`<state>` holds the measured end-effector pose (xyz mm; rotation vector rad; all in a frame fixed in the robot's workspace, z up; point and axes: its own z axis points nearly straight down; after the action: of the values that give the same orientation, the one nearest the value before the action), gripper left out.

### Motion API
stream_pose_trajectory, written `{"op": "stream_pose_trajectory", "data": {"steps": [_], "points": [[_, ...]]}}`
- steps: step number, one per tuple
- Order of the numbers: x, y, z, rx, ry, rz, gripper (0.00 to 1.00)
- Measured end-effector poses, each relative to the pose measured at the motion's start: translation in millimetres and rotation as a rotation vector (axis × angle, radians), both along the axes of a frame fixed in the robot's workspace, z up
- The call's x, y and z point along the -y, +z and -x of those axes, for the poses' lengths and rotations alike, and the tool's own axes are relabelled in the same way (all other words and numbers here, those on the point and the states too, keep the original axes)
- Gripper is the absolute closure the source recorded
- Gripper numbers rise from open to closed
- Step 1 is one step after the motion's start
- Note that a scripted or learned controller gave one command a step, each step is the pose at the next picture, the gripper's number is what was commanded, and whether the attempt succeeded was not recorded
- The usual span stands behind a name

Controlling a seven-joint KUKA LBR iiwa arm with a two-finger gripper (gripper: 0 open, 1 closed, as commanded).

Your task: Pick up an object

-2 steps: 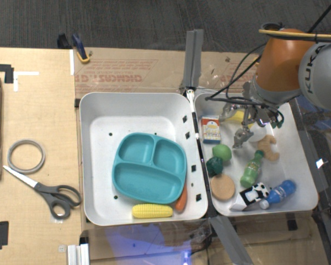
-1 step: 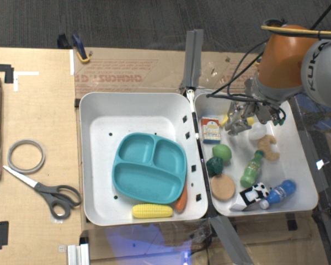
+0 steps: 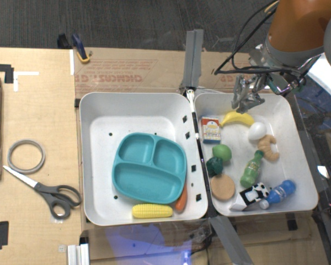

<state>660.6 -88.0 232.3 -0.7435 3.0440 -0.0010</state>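
Where scissors (image 3: 47, 192) lie, wooden bench (image 3: 33, 120).

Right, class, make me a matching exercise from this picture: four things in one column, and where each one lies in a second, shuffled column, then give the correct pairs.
Things:
1. corn cob
2. banana
3. scissors
4. blue bottle

Places:
A. on the wooden bench, left of both bins
B. near edge of the left bin, below the teal tray
C. near right corner of the right bin
D. far part of the right bin, just under the gripper

Pairs: 1-B, 2-D, 3-A, 4-C
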Motion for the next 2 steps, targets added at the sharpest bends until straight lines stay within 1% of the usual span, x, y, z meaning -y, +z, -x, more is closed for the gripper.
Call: {"op": "stream_pose_trajectory", "data": {"steps": [1, 2], "points": [[42.6, 68.5, 0.4, -0.001, 0.092, 0.001, 1.00], [12.3, -32.6, 0.8, -0.005, 0.122, -0.001, 1.00]]}}
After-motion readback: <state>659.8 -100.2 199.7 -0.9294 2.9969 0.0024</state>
